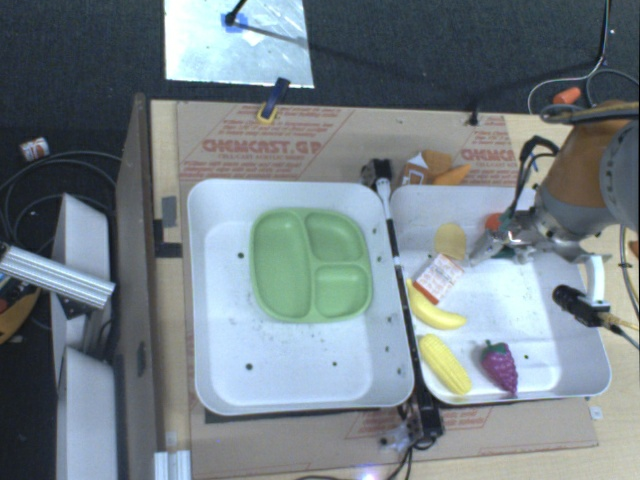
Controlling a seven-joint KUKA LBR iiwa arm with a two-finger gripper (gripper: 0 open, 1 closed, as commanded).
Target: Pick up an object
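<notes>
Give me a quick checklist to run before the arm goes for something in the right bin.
1. Targets in the right white bin: yellow banana, yellow corn cob, purple grape bunch, red-and-white packet, pale yellow chip-like piece: ok.
2. Gripper above that bin, near its far edge: ok.
3. Finger state: cannot tell.
4. Anything held: cannot tell.
5. Banana clear of neighbours: not ok, packet touches it.
6. Green divided plate sits apart in the left white bin: ok.

Gripper [497,236] above toy-strewn right bin [570,353]
</notes>
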